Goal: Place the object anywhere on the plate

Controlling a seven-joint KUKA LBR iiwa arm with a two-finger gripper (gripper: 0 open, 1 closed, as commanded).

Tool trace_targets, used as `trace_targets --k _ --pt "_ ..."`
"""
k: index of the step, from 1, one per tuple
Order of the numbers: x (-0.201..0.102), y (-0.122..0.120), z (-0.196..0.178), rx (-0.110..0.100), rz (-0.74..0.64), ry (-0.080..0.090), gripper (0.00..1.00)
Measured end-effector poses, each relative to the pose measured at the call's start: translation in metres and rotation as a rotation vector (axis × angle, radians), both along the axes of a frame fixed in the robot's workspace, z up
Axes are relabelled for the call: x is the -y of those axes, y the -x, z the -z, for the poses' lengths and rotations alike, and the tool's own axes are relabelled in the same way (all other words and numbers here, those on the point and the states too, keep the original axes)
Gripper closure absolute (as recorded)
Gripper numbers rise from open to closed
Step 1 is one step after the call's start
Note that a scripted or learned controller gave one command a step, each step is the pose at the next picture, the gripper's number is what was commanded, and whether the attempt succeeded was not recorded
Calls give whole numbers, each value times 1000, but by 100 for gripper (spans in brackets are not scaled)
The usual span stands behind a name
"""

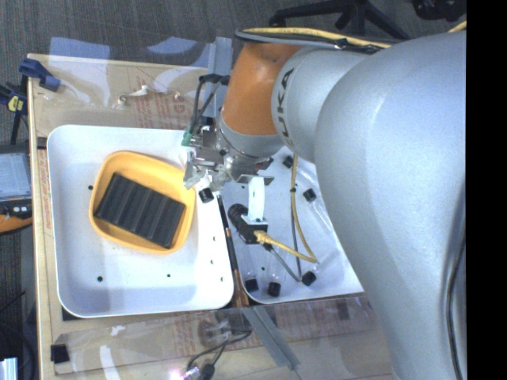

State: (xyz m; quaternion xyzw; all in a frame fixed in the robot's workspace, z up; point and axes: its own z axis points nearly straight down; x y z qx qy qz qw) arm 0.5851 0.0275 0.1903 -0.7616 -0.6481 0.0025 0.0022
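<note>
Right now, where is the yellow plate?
The yellow plate lies in the left white bin, toward its upper middle, holding a dark ridged block. The gripper is just beside its right rim.

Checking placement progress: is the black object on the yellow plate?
Yes. The ridged black object lies flat inside the yellow plate.

The grey arm (396,172) reaches in from the right, its orange band (253,85) just above the wrist. Below the band, the pincer (207,172) points downward; the arm's bulk rises behind it to the right.
</note>
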Motion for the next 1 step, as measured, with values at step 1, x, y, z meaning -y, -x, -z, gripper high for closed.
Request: trace_targets --k 1 --pt "1 0 0 1 2 0 0"
